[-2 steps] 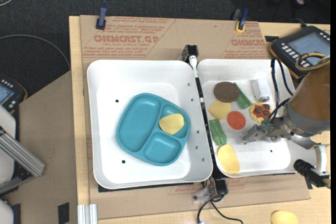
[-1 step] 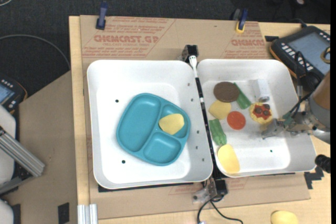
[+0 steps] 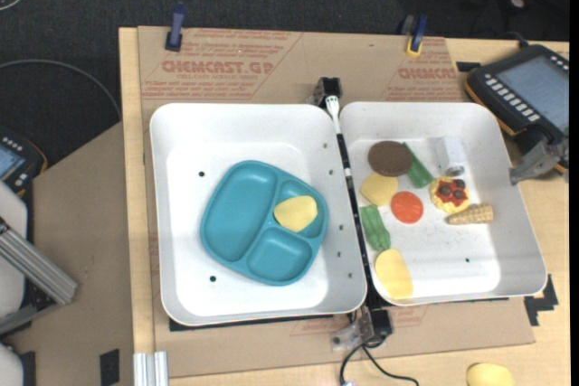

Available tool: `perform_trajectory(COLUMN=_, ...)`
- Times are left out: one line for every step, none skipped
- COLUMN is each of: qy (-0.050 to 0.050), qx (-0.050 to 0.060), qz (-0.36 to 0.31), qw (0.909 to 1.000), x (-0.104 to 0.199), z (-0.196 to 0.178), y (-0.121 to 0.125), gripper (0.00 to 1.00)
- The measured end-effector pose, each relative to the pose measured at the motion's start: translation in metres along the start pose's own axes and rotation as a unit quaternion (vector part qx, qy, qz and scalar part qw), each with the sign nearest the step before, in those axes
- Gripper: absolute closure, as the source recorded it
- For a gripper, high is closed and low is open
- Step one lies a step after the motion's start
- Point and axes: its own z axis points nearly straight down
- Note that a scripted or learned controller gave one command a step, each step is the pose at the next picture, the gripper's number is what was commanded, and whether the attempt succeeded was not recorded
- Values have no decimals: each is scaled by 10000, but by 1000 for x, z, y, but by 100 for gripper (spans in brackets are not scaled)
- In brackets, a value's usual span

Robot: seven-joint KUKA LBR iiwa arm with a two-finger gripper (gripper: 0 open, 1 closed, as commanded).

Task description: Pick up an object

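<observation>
Gripper was seen as a grey part just outside the right bin's right rim, over the bench; its opening could not be told, and nothing was seen held. Pickable objects were clustered in that bin's left half: brown disc at the top, green stick touching its right side, yellow lump just below, red ball beside that, green pod against the left wall, yellow oval near the front rim. Further right, a pale block, a red-topped yellow piece and a tan cone were grouped closely. In the left bin a teal divided plate was placed, with a yellow piece in its right compartment. A black pendant was noted beyond the right bin.
</observation>
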Motion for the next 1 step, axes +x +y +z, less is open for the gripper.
perform_trajectory(qy=22, qx=71, qz=2, qw=10000, x=1, z=-2, y=-2, gripper=100)
